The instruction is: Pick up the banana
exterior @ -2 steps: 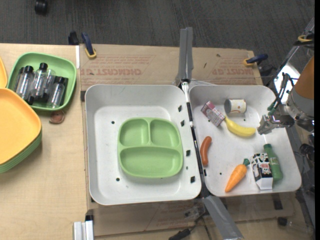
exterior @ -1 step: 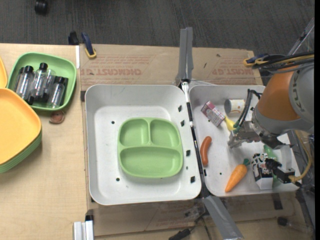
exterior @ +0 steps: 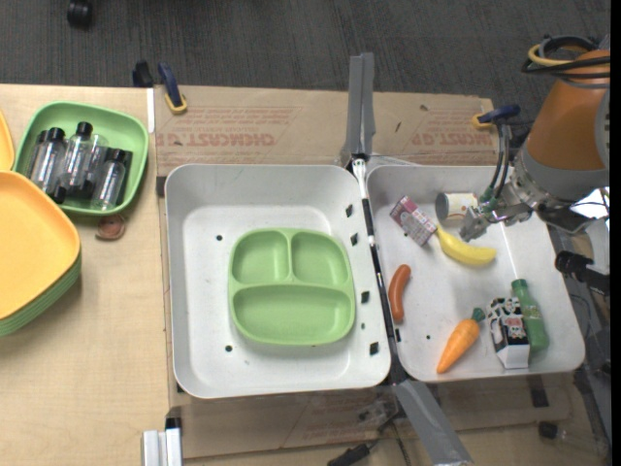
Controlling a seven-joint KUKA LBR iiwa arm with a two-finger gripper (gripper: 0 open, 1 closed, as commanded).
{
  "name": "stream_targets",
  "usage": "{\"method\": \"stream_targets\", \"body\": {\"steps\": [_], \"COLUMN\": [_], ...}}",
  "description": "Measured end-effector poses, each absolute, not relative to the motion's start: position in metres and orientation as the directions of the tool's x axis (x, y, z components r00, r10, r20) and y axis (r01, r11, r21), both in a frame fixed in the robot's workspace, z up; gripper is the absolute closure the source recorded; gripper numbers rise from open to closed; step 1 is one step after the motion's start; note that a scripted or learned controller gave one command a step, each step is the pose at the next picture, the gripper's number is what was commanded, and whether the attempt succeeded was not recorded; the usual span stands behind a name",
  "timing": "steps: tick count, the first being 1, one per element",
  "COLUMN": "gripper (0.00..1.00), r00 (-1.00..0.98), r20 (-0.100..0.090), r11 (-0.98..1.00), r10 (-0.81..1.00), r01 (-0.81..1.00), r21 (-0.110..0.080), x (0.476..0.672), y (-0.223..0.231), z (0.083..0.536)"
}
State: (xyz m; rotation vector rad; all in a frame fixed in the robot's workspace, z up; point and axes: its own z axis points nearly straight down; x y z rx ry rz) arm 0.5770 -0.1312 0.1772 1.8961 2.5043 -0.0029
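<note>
Over the right bin [exterior: 568, 304], toward its twelve o'clock edge, you have the pincer [exterior: 477, 223] hovering just above the banana [exterior: 466, 249], which lies flat with its upper tip pointing to ten o'clock. You cannot tell whether the pincer is wide or narrow; nothing shows between its tips. To do this step well, I judge you should centre on the banana's thick middle, set the tips across its short width, and keep clear of the pink packet [exterior: 415, 220] at nine o'clock. Count in that bin: one banana, one sausage [exterior: 399, 291], one carrot [exterior: 458, 345], one green bottle [exterior: 530, 316], one carton [exterior: 507, 331]. Left bin [exterior: 189, 289]: one green tray [exterior: 290, 288]
</note>
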Motion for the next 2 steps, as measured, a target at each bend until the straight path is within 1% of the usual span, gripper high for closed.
{"method": "stream_targets", "body": {"steps": [1, 2], "gripper": [1.00, 1.00], "r00": [-0.161, -0.265], "r20": [0.000, -0.002], "r11": [0.161, 0.265], "r10": [0.987, 0.964], "r01": [0.987, 0.964], "r21": [-0.002, -0.001], "x": [0.531, 0.594], "y": [-0.160, -0.149], "z": [0.091, 0.184]}}
